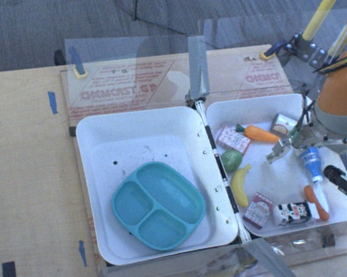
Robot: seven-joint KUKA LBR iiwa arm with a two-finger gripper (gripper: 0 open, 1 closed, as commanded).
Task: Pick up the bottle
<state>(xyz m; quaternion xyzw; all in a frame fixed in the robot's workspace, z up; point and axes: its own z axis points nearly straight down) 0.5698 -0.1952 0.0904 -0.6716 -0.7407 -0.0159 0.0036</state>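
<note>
Where my arm [339, 98] reaches in from the right, I see its gripper [293, 144] poised over the right bin [252, 105]; whether the jaws are wide, narrow or closed on anything, I cannot tell. Just beside the gripper, toward the bin's right wall, lies the bottle [311, 163], white with a blue label, resting on the bin floor. An orange carrot [259, 133] lies at upper centre of that bin, next to a pink-and-white packet [232, 139]. A green fruit [231, 160] and a yellow banana [239, 185] lie along the left wall. Near the front edge I note a second packet [258, 210], a small black-and-white carton [293, 213] and an orange-and-white tool [318, 200]. On the bench [28, 184], the left bin [92, 138] holds a teal divided plate [158, 205].
</note>
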